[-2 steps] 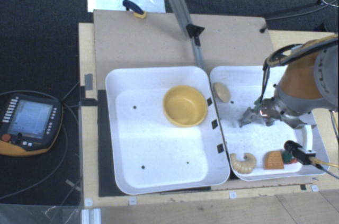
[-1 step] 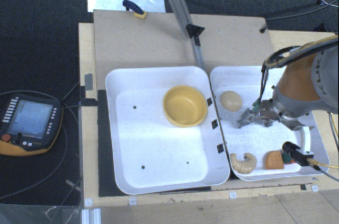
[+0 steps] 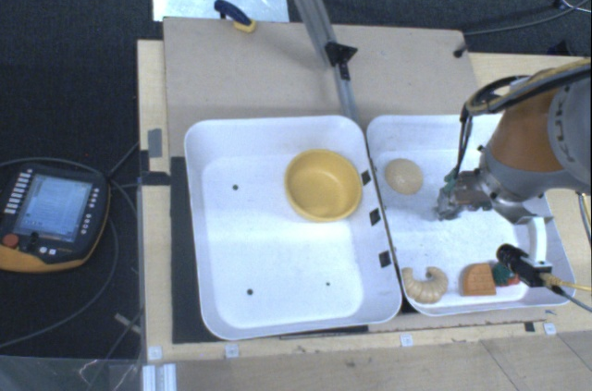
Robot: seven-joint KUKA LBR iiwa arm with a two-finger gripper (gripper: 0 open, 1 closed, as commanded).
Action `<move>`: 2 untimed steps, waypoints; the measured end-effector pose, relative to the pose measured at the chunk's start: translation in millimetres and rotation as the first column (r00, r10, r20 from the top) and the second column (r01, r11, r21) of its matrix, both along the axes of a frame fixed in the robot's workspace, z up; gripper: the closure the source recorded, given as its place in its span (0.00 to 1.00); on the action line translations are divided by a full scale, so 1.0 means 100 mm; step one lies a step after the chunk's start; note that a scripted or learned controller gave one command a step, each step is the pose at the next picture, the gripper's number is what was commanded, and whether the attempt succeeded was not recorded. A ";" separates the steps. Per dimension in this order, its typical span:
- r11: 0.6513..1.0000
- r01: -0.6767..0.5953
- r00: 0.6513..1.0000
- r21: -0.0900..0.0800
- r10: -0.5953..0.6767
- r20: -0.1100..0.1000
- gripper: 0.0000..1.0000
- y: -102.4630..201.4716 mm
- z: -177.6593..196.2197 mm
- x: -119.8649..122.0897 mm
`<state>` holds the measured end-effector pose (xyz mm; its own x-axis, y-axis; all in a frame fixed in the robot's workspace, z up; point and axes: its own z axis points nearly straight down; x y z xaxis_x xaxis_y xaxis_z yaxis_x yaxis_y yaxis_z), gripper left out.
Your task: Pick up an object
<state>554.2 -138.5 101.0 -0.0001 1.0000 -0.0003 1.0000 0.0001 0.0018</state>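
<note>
Nearest the camera, along the front wall of the right-hand shallow white bin (image 3: 407,135): curled cream-coloured ridged object like a shrimp or croissant (image 3: 425,284), lying in the front left corner; just beside it, small orange-brown block resembling a slice of bread (image 3: 478,280); touching that, small dark green and red item (image 3: 505,273), too small to identify, partly crowded by a black fitting on the arm. Further back, mid-bin: two-finger gripper (image 3: 447,207) on the grey arm with orange band (image 3: 527,140), lowered close to bare bin floor; cannot tell whether released or clenched, and nothing seen between the tips. Further still, near the back left of the same bin: pale beige rounded egg-like object (image 3: 402,176), near the gripper but apart from it. Left-hand shallow white bin (image 3: 213,287): yellow plastic bowl (image 3: 323,184) near the dividing wall. Risks, as judgement: closing at the present spot likely to catch nothing, since no candidate lies beneath the tips; rounded beige object liable to roll or squirt sideways if pinched off-centre; front-row items packed against the wall and each other, so little clearance for the tool, with chance of scraping the wall or lifting two pieces together.
</note>
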 end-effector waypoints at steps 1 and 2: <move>1.000 -0.001 1.000 0.000 0.001 0.001 1.00 0.05 0.44 0.04; 1.000 -0.001 1.000 0.000 0.001 0.002 1.00 0.06 0.88 0.11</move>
<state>565.4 -132.6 189.2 -0.0010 1.0000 -0.0006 1.0000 0.0010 0.0041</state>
